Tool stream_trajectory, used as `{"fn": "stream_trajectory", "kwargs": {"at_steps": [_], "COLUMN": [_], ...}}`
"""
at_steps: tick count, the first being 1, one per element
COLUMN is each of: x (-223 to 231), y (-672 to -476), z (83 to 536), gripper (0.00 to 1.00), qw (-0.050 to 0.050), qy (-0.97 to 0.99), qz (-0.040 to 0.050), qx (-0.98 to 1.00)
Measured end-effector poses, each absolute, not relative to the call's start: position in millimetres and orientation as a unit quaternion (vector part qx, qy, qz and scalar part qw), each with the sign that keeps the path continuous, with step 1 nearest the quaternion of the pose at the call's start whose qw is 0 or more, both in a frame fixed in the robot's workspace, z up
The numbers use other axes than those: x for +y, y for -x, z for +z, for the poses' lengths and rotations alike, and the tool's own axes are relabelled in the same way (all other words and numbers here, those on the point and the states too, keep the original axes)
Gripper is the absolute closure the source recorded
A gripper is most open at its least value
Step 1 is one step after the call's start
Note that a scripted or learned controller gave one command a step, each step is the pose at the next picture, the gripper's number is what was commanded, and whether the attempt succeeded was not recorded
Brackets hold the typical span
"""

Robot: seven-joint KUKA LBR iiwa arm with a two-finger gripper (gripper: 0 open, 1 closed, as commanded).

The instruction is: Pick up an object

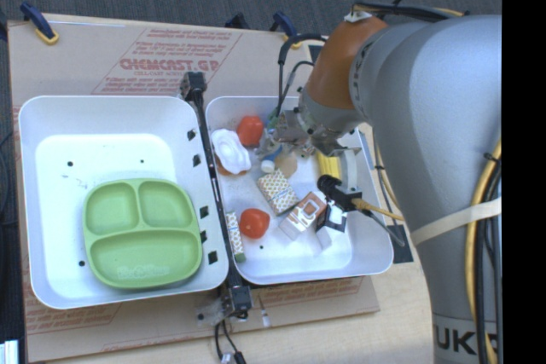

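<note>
Camera view, looking down on two white bins side by side on a cardboard sheet over the table.

Left bin: holds a green divided plate, three compartments, lying flat toward the near side. Bare white floor runs along its far and left walls.

Right bin: crowded. Contents run in a loose band from the far left corner to the near right. Open floor is along the near wall and in the near right corner.
- Crumpled white item, against the left wall.
- Red ball, far side, just beside the white item.
- Second red ball, near side, close to the left wall.
- Patterned box, centre, long axis slanting from far left to near right.
- Small carton, brown and white, just beside the patterned box on its near right side.
- Yellow item, by the right wall, long axis running far to near.
- Black-headed brush with a pale handle pointing toward the right wall.

Arm: grey with an orange band, enters from the right and covers the far right part of the bin. Tool hangs low over the far middle of the bin, between the red ball and the yellow item; whether it is open, closed or gripping anything cannot be told.
</note>
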State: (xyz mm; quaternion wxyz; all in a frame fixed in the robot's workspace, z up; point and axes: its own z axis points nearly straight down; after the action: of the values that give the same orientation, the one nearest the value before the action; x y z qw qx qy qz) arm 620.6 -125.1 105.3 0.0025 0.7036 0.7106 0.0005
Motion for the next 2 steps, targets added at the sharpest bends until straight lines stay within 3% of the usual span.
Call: {"fn": "stream_trajectory", "kwargs": {"at_steps": [1, 2], "x": [-91.6, -91.1], "y": [-586.2, -586.3], "z": [232.5, 241.8], "gripper": [1.0, 1.0], "qw": [0.0, 0.0], "qy": [-0.705, -0.703], "qz": [0.0003, -0.0002], "qx": [0.709, 0.712]}}
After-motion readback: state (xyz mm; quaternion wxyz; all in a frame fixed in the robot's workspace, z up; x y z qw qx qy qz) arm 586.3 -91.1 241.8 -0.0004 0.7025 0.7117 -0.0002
